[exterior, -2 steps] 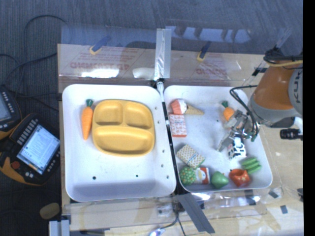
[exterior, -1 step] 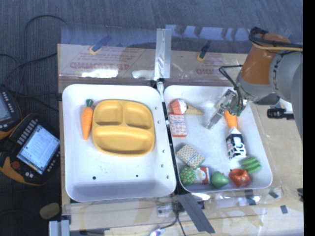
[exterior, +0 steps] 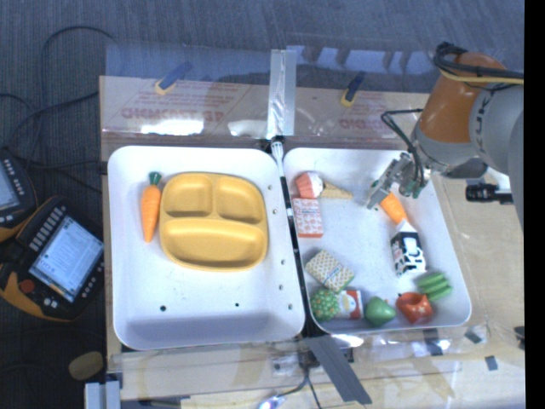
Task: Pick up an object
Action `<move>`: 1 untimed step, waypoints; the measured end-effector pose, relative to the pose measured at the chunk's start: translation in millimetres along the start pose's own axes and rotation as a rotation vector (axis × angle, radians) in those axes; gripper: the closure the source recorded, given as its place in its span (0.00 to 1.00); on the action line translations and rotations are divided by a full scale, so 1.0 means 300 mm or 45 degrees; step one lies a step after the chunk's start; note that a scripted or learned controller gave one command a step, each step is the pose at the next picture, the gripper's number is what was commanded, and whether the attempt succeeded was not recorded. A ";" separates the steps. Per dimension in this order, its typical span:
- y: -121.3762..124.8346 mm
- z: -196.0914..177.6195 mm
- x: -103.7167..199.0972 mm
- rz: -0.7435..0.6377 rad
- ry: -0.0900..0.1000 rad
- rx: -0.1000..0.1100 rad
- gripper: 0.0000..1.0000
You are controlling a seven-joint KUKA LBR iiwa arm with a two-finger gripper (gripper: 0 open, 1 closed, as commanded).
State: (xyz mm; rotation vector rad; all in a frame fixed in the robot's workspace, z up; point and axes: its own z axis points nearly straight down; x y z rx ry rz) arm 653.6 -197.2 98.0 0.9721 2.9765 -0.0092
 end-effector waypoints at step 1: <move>0.097 -0.399 0.245 -0.014 0.017 -0.003 1.00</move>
